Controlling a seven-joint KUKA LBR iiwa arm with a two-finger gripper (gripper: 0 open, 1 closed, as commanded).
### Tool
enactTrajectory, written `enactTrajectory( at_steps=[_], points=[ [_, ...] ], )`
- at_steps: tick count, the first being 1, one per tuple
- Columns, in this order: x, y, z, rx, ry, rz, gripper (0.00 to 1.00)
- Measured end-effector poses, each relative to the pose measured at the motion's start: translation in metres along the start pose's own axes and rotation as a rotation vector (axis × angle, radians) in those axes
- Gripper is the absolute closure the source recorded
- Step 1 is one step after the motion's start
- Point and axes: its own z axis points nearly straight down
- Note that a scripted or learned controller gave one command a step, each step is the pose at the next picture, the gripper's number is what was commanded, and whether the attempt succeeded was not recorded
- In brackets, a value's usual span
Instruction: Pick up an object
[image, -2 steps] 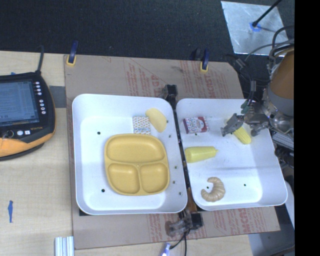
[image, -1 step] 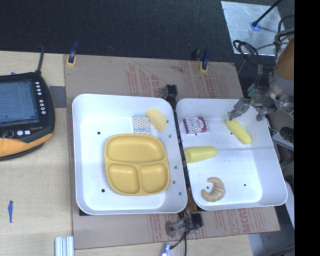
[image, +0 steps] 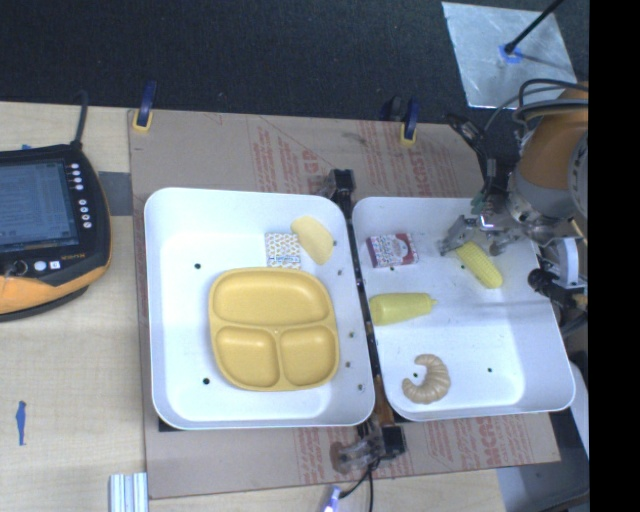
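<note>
My pincer (image: 480, 228) hangs low over the far right part of the right bin (image: 520, 340), with its two fingers apart. They are not closed on anything. Just beside the tips lies the yellow corn (image: 481, 265), a small bumpy cob lying at a slant. I think that is the thing to grab.

What could go wrong? The corn is round and looks like smooth plastic, so it may roll or pop out when the fingers close. It lies at a slant, so if the fingers come down across its ends, they may just push it away. The bin floor looks slick, so things may slide on it easily.

Near the far left corner of this bin sits a small red and white packet (image: 391, 249), flat and thin. By the left edge lies a yellow bottle (image: 402, 307), long and round. Toward the near edge is a tan croissant (image: 428, 378), curled and ridged.

In the left bin (image: 180, 330) I see a yellow tray (image: 273, 327) with three parts, a pale yellow wedge (image: 313, 239) and a patterned packet (image: 283, 250).
</note>
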Motion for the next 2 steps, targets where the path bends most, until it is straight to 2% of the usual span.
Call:
enactTrajectory(
  at_steps=[1,2],
  points=[
    [0.0,0.001,-0.012,-0.002,-0.001,-0.003,1.0],
    [0.097,-0.015,-0.066,-0.002,0.0,-0.002,1.0]
  ],
)
